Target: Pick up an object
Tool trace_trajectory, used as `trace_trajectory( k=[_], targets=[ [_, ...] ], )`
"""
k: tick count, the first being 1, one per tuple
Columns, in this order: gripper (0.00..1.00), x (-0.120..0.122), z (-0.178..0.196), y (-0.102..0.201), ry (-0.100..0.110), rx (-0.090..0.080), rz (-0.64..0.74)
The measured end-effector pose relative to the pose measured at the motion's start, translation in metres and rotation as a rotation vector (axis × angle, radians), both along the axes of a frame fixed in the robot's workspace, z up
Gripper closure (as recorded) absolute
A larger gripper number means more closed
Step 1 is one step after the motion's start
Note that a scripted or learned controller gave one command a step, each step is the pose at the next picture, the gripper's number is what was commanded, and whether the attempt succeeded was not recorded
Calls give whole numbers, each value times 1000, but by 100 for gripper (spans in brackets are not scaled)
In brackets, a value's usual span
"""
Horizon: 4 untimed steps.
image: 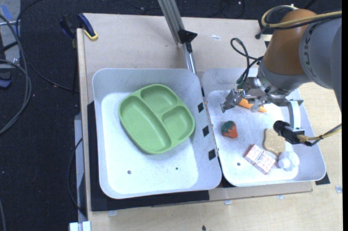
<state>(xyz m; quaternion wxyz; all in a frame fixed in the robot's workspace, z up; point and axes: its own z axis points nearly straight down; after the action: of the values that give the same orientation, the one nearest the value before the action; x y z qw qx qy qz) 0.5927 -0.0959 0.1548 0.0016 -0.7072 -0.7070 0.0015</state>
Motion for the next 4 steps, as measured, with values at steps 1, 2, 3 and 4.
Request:
trace_trajectory(
  k=[1,2,3,4],
  targets=[
    [0,-9,-61,2,2,0,-1],
    [100,-7,-47,2,-5,0,-1],
    [100,-5,-4,-1,-8,-1,0],
    [100,-13,54,0,-10,-1,2]
  ],
)
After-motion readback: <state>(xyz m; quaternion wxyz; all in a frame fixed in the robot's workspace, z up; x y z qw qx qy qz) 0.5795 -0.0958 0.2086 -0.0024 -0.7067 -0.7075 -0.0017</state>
